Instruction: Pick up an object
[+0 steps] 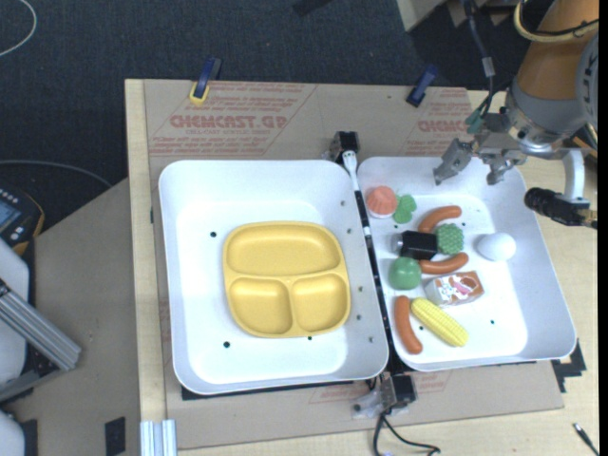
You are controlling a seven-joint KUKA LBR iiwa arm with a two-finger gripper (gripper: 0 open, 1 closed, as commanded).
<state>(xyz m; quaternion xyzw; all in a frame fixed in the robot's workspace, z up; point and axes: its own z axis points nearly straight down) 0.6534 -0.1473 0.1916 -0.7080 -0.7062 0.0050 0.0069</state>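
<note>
My gripper (pixel 475 166) hangs open over the far edge of the right bin (pixel 541 302), its two fingers spread apart with nothing between them. Below it in that bin lie toy foods: a pink round piece (pixel 382 200), a small green piece (pixel 406 207), a sausage (pixel 439 218), a black block (pixel 417 245), a green textured piece (pixel 449 238), a white egg (pixel 495 247), a second sausage (pixel 444 264), a green ball (pixel 405 273), a packet (pixel 458 288), a corn cob (pixel 439 321) and a red sausage (pixel 407 323).
The left bin (pixel 190 283) holds a yellow divided plate (pixel 285 278). Both bins rest on a cardboard sheet (pixel 237 122) held by clamps (pixel 201 82) at its far edge. A black fitting (pixel 344 144) sits between the bins at the back.
</note>
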